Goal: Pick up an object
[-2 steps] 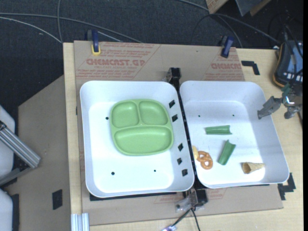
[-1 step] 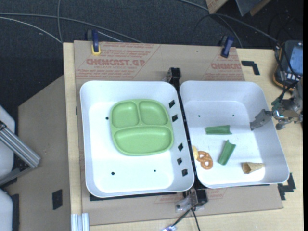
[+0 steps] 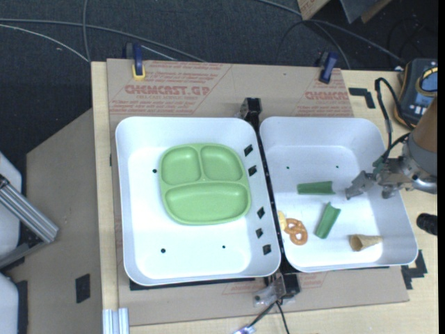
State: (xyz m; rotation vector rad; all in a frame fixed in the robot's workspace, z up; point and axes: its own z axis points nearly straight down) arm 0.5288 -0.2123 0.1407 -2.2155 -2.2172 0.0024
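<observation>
I've got two shallow white plastic bins side by side on the bench: the left bin [image 3: 132, 186] carries a light green three-compartment plastic plate [image 3: 205, 184], sat about mid-bin, out of play as far as I can judge. The right bin [image 3: 306, 134] has the loose pickables, scattered apart, which I reckon is deliberate so a grasp can close on one without catching another. The arm's two-finger metal gripper [image 3: 361, 184] comes in over the right bin's right edge, low, pointing toward the bin's middle. I cannot tell how its jaws stand; too blurred and small, and nothing is visibly between them. Nearest candidate: a dark green flat rectangular block [image 3: 315, 187], lying lengthwise in the bin's middle, just beside the gripper on its far-from-the-arm side, apart, not touching as far as I see. A second green cylinder-like block [image 3: 327, 220] lies tilted, nearer the bin's front edge, near the gripper but off its line. A brown pretzel-shaped toy [image 3: 295, 229] sits by the bin's left wall toward the front; a tan cone-shaped piece [image 3: 365, 241] near the front right corner. My guess: the flat block is the target, needing a short reach further in.
</observation>
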